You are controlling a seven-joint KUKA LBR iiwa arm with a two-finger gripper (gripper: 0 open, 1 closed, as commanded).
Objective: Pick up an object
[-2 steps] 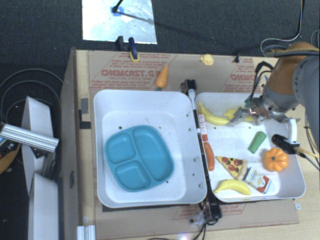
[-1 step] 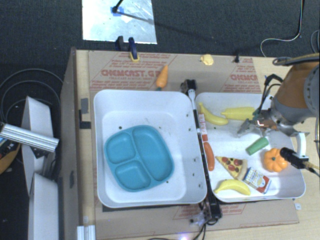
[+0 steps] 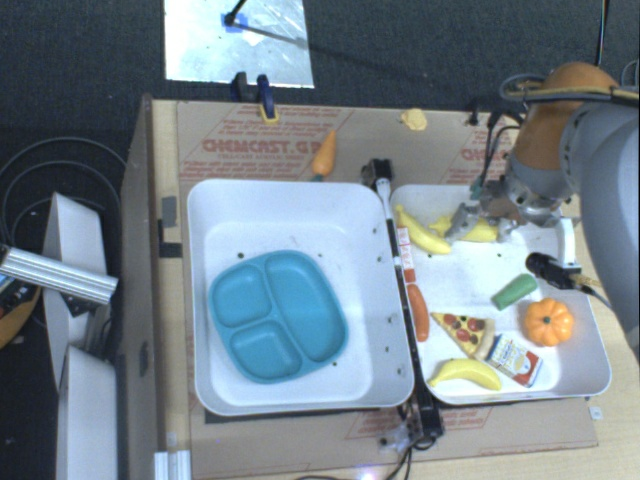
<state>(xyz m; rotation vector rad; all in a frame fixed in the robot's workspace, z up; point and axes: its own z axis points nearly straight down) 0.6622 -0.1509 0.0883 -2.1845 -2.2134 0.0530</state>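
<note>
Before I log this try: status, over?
End effector low in right bin, at yellow banana. Grasp unconfirmed. Green piece, pumpkin nearby, apart.

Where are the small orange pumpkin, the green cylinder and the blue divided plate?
small orange pumpkin (image 3: 549, 322), camera view, middle of its body.
green cylinder (image 3: 514, 291), camera view, middle of its side.
blue divided plate (image 3: 277, 314), camera view, the ridge between its compartments.

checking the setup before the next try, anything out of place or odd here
Yes: a toy carrot and a small yellow piece lie outside the bins on the cardboard, behind them. Inside the bins nothing looks spilled.
</note>
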